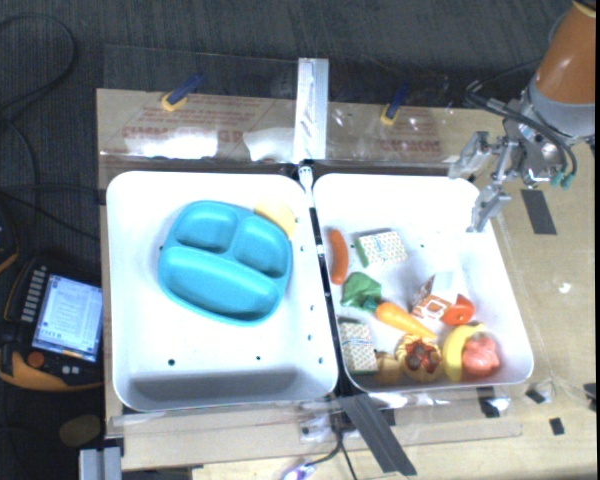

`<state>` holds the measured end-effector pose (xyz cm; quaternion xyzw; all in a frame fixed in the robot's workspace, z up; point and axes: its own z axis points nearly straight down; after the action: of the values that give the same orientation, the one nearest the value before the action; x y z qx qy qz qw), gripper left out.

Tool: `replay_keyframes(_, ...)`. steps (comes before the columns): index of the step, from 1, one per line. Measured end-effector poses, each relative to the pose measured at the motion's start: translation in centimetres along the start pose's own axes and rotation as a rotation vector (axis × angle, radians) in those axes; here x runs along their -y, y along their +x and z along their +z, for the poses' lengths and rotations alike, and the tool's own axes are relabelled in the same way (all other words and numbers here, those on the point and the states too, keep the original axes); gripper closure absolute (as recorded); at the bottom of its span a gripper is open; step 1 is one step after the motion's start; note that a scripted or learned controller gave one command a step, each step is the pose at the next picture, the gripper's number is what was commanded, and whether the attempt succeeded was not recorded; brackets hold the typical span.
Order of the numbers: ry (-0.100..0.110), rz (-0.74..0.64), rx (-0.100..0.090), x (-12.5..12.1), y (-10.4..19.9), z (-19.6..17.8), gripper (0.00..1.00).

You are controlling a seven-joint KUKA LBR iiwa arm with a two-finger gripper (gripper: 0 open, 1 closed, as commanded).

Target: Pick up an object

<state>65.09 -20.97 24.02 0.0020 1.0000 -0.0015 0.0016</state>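
Gripper (483, 183) sits over the upper right corner of the right bin (500, 268), hanging off the grey arm with orange band (570, 53) that comes in from the right; fingers (478, 211) look spread apart with nothing between them, one pointing down toward the bin rim. All pickable items lie below and left of the gripper, inside the right bin. Nearest is a white carton (381, 247), lower left of it. Further left, an orange sausage-like piece (336, 253) runs along the bin's left wall. Below the carton a green leafy toy (360, 291), then an orange carrot (402, 318) touching it. Straight below the gripper, well apart: a small red-and-white box (435, 303), a red tomato-like piece (460, 311), a yellow banana (454, 348), a pink-red fruit (482, 356). Far left of the gripper, the left bin (130, 268) holds a blue divided plate (225, 258) with a yellow piece (275, 215) at its upper right edge.
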Motion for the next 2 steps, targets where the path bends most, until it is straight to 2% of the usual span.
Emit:
replay_keyframes(1,0.000,0.000,0.000,0.0,0.0,0.0,0.00)
replay_keyframes(2,0.000,0.011,-0.001,1.3,3.6,13.8,0.00)
